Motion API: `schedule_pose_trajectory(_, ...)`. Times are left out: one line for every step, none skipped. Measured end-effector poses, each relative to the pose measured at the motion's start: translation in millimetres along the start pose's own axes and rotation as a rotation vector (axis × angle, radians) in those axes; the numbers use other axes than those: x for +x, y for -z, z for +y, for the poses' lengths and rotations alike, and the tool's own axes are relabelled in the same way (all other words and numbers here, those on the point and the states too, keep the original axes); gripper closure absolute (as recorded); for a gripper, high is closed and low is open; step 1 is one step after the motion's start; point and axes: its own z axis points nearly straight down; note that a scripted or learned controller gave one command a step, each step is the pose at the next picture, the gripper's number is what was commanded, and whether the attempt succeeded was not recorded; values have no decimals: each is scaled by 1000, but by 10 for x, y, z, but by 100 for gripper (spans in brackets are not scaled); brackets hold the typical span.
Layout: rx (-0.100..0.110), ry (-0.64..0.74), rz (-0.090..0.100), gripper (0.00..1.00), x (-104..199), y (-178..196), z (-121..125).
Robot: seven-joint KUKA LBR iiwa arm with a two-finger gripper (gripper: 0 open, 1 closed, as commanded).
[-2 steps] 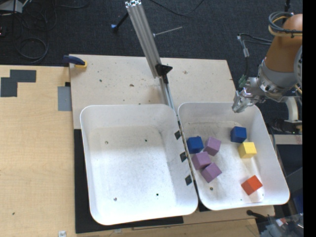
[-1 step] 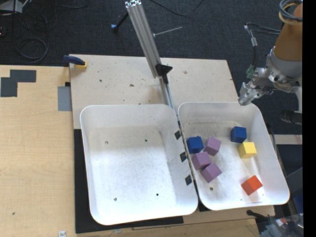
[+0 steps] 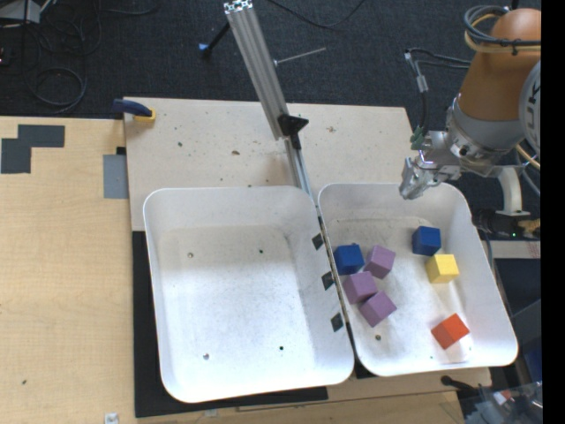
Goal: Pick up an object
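Nearest the lower edge, an orange cube (image 3: pixel 451 330) lies in the right bin (image 3: pixel 494 281), with a yellow cube (image 3: pixel 442 268) and a blue cube (image 3: pixel 426 239) above it. At upper right the arm (image 3: pixel 494 87) angles down-left, its pincer (image 3: pixel 415 184) over the bin's upper rim, well above the cubes; its spread cannot be told.

Three purple blocks (image 3: pixel 371 285), two blue blocks (image 3: pixel 426 240), one yellow block (image 3: pixel 442 268), one orange block (image 3: pixel 450 331), two bins (image 3: pixel 177 215).

Dark cable-strewn floor (image 3: pixel 106 34), wooden bench (image 3: pixel 53 263)
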Motion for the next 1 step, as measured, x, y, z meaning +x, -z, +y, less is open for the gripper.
schedule_pose_trajectory(0, 0, 0, 100, 472, 34, -187)
